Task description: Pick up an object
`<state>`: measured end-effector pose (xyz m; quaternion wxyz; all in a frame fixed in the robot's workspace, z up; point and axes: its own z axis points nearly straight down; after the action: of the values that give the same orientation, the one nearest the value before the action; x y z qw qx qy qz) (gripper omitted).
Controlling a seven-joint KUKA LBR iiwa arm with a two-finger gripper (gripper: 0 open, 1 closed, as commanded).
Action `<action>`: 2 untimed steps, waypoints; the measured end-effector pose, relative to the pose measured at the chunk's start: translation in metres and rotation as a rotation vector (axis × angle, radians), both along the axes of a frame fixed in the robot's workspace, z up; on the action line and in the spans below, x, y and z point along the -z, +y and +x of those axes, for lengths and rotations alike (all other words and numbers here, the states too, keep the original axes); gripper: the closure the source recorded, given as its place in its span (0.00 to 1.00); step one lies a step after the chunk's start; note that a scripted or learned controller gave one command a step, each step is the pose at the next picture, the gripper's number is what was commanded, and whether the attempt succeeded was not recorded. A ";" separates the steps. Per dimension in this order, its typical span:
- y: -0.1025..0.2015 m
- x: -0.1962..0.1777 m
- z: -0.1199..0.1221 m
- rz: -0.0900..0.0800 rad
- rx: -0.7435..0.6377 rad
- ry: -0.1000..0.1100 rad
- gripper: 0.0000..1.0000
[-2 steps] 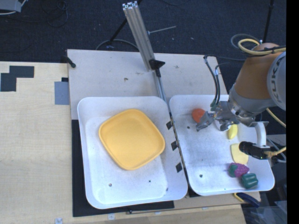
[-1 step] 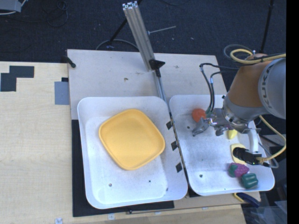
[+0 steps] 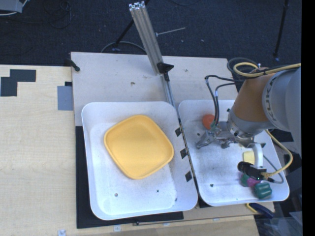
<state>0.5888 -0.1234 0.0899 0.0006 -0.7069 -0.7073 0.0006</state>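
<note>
My gripper (image 3: 215, 140) hangs low over the middle of the right bin (image 3: 216, 193), under the grey arm with its orange band. A small orange-red ball (image 3: 208, 120) lies just behind it, near the bin's back left, apart from the metal parts. A pale yellow block (image 3: 249, 157) lies to the right of the gripper. A green block (image 3: 263, 190) and a small magenta piece (image 3: 252, 182) sit in the front right corner. I see nothing between the gripper's parts.
The left bin (image 3: 98, 195) holds a large yellow square plate (image 3: 139, 145). A metal rail (image 3: 147, 36) slants up from the divide between the bins. A pale wooden table (image 3: 34, 156) lies on the left.
</note>
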 end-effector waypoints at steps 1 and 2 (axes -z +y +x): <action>-0.001 -0.013 0.001 0.000 0.002 -0.003 1.00; 0.002 -0.074 0.002 -0.001 0.001 -0.007 1.00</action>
<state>0.5905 -0.1209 0.1644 -0.0020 -0.7072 -0.7070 -0.0015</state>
